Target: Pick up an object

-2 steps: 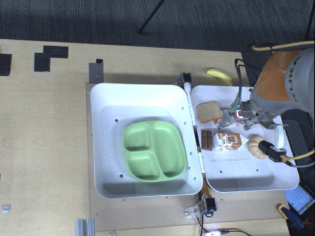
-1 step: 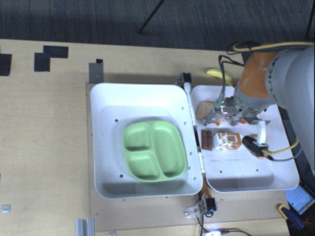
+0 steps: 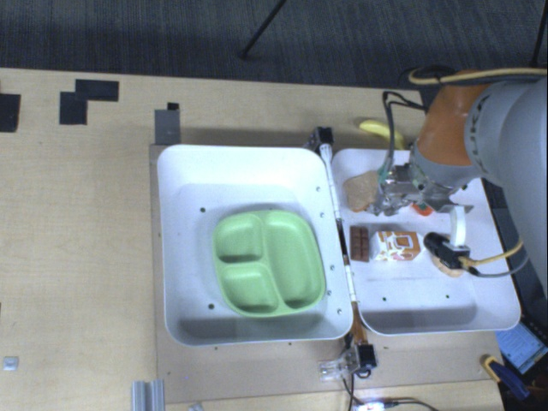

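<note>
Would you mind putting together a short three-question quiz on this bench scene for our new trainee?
1. True or false: the green divided tray lies in the left bin.
2. Over which bin is the gripper?
A. the left bin
B. the right bin
C. neither, it is over the bare bench
3. Fill in: the brown and white packet lies on the floor of the ____ bin.

Key: 1 true. 2 B. 3 right.
</note>
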`<state>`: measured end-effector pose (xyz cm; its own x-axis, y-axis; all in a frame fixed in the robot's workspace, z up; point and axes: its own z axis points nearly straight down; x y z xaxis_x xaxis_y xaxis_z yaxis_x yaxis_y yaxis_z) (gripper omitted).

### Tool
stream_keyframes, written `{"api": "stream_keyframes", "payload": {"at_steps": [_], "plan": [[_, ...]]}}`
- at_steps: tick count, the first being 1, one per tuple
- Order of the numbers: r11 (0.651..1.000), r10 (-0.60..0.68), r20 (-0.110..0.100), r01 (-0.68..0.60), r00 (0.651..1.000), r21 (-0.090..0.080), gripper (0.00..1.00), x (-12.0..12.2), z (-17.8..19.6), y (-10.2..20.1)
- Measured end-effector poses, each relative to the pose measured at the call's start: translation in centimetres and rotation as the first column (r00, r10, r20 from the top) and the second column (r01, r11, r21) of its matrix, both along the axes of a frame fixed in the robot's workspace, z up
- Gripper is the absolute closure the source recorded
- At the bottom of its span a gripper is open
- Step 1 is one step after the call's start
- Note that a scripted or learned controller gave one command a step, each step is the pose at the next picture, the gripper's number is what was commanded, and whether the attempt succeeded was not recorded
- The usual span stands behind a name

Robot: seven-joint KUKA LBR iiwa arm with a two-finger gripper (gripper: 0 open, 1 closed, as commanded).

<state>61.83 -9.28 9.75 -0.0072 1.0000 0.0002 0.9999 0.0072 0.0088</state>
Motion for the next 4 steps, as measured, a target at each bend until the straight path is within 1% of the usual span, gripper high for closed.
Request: {"api": "stream_keyframes", "payload": {"at_steps": [1, 2, 3, 4], "plan": [[1.0, -0.004, -0.005, 0.004, 1.0, -0.002, 1.0, 0.2, 2.5, -6.5], [1.0, -0.003, -0.005, 0.003, 1.0, -0.001, 0.0, 0.2, 2.5, -6.4], [1.0, -0.003, -0.003, 0.003, 1.0, -0.001, 0.0, -4.7, -1.1, -0.8], [1.0, -0.001, 0.003, 0.001, 1.0, -0.001, 1.0, -4.5, 0.1, -0.8]]}}
